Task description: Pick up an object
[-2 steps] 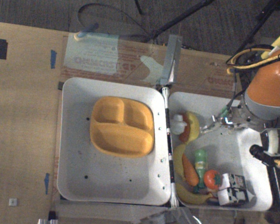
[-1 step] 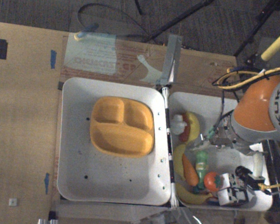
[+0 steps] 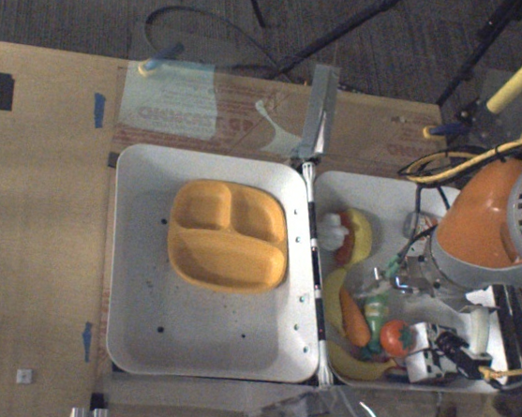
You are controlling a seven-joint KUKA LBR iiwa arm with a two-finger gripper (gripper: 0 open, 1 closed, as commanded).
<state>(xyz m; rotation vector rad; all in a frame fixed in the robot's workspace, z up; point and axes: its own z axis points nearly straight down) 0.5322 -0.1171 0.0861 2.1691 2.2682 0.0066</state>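
We reckon we're at the reach-in: gripper [image 3: 395, 284] over the right shallow white bin [image 3: 385, 199], near the orange plastic carrot [image 3: 353, 320]. Can't tell if it's clenched. Next: line up, drop.

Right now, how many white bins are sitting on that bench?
2. The left bin holds a yellow divided plate; the right bin, beside it, holds a carrot, a tomato and more, under the arm.

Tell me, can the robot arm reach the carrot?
Probably yes. The carrot lies uncovered in the right bin, and the gripper hovers just beside it. The tomato sits close, so it may get bumped.
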